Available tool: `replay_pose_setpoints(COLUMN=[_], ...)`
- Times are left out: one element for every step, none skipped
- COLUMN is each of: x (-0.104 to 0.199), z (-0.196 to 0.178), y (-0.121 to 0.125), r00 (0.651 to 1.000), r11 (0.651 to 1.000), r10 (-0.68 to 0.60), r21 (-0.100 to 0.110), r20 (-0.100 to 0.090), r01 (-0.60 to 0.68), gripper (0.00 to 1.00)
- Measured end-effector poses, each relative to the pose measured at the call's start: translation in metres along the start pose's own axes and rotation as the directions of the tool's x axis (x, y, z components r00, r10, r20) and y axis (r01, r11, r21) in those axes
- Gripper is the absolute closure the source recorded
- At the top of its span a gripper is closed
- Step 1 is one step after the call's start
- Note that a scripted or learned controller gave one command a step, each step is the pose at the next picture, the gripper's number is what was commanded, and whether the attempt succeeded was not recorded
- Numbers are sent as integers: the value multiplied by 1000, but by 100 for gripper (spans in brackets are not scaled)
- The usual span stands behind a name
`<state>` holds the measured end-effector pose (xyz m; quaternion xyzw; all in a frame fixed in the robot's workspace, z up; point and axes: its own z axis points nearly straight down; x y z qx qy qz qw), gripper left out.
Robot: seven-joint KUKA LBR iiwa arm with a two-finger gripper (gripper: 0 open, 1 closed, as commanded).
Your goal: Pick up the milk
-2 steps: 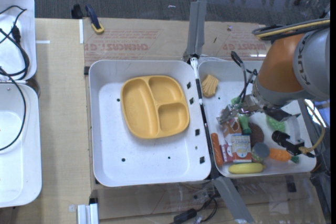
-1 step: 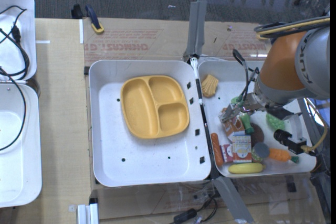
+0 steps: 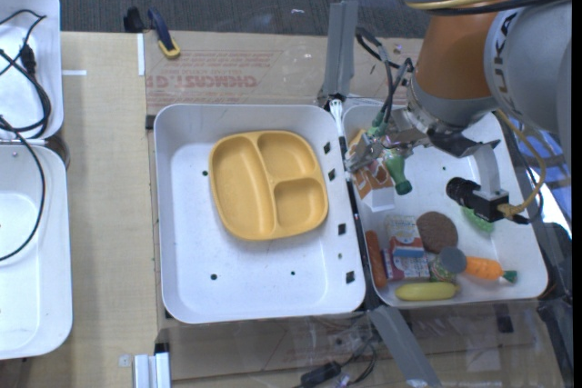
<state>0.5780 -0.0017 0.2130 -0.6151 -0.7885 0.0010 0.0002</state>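
Arm over the right bin, gripper low at its upper left corner.

We see the gripper [image 3: 368, 150] down in the right bin [image 3: 527, 273], close to the wall shared with the left bin [image 3: 182, 286]; whether it is released or clenched we cannot tell, since wrist and cables cover that spot. A small carton with orange and white faces [image 3: 373, 184] lies just below it, touching or nearly so, with a green bottle [image 3: 397, 174] beside it. The milk [image 3: 406, 252], a small box with red and blue print, lies lower in the same bin, near a brown round item [image 3: 438, 231], a carrot [image 3: 484, 268], a banana [image 3: 426, 291] and a sausage [image 3: 376, 257]. A yellow divided plate [image 3: 268, 184] sits in the left bin.
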Motion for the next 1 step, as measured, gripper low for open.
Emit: replay_pose_setpoints(x=[55], z=[-4], y=[-80], r00=[994], r11=[994], r10=[110], r21=[2], r20=[0], r01=[-110], gripper=[100])
